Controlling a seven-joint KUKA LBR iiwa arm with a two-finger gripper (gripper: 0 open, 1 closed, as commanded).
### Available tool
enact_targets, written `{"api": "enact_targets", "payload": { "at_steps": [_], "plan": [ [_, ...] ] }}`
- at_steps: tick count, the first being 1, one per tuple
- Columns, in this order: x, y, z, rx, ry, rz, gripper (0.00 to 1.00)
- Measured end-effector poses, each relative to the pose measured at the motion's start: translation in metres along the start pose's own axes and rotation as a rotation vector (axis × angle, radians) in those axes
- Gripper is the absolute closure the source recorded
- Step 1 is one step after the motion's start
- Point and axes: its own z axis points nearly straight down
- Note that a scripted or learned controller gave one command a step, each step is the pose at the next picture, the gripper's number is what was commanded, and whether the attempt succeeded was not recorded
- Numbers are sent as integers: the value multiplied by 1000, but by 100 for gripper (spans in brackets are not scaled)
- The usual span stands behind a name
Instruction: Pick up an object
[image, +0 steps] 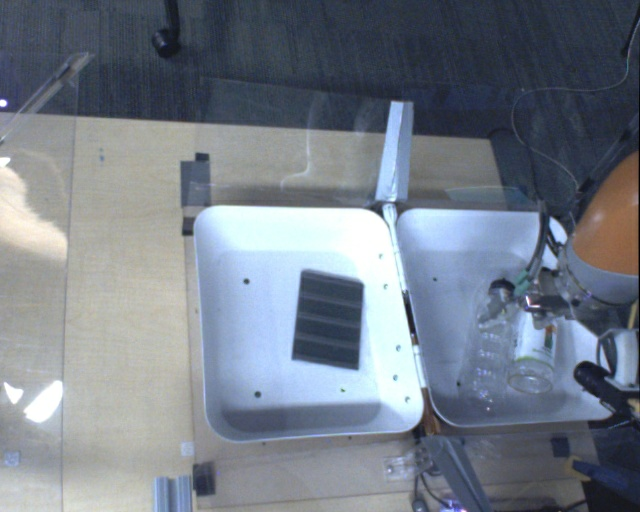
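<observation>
In the right bin (440, 250), near its front right corner, the gripper (535, 300) hangs just over a clear plastic cup (530, 365) lying beside a clear ribbed bottle (485, 355); whether it is released or clenched I cannot tell. Risk: both are see-through, smooth and round, crowded together, so a grasp could slip or roll one away. The dark ribbed block (328, 318) sits alone in the left bin (220, 300).

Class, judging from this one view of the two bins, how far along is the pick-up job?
Done: the gripper has reached into the right bin, at the clear plastic items. In hand: nothing visibly gripped. Left: grasp and lift something; the dark ribbed block lies untouched in the left bin.
</observation>
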Motion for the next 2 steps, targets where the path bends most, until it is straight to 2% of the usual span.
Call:
{"api": "enact_targets", "payload": {
  "at_steps": [1,2],
  "plan": [
    [-37,81,57,1,1,-46,0],
    [-74,119,110,-6,-2,-282,0]
  ]
}}
